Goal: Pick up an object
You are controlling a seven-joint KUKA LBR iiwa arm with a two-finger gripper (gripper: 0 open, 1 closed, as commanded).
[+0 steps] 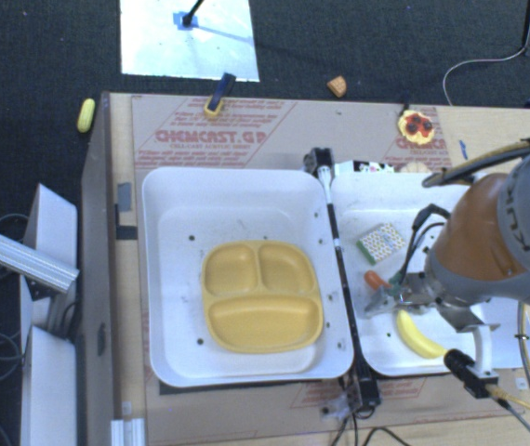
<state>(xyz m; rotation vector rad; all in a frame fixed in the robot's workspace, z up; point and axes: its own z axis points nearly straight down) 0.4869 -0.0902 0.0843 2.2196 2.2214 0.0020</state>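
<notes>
In the right bin (451, 193) lie a yellow banana (418, 335) near the front wall, a small orange carrot-like piece (376, 279) near the left wall, and a green-and-white checkered block (381, 242) behind it. My gripper (383, 298) hangs low over the bin's left part, between the orange piece and the banana and close to both. The grey arm with its orange band (474, 226) covers the bin's right half. Nothing can be seen held in the gripper.
The left bin (167, 249) holds a yellow divided plate (260, 295). On the bench behind the bins lie a blue-and-yellow tool (217, 96) and a round pizza-like toy (417, 125). A small brown item (337, 85) and a yellow one (86, 114) lie off the bench.
</notes>
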